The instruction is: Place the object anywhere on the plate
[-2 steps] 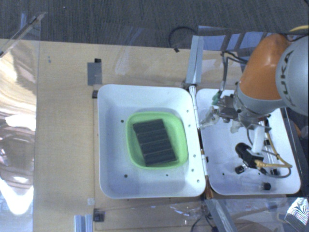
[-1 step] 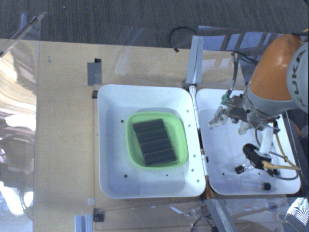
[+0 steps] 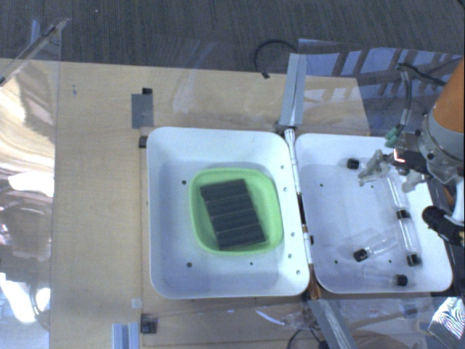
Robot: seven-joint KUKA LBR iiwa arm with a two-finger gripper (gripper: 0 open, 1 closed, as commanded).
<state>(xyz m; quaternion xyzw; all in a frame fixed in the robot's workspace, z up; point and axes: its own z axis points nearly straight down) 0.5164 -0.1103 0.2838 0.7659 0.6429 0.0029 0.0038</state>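
- Reading the task as apparently complete: finding the dark ribbed block (image 3: 232, 214) lying flat on the green plate (image 3: 197, 195), well inside its rim and turned slightly askew.
- Judging nothing further to be left beyond confirming the placement and retracting, provided this block is the intended object.
- Locating the gripper (image 3: 396, 167) over the upper right part of the right bin (image 3: 327, 195), well apart from the plate and the block.
- Being unable to tell from this slanted view whether the gripper is open or closed; seeing nothing held in it.
- Noting the arm (image 3: 447, 122) reaching in from the right edge, with the orange band showing above the wrist.
- Holding in the left bin (image 3: 167, 267): the green plate, sitting near the centre, carrying the block.
- Holding in the right bin: several clear tubes with black caps (image 3: 404, 217), lying scattered toward the right and lower side, plus loose black caps near the bottom.
- Carrying both bins side by side, touching along the middle seam: the tan surface (image 3: 94, 195).
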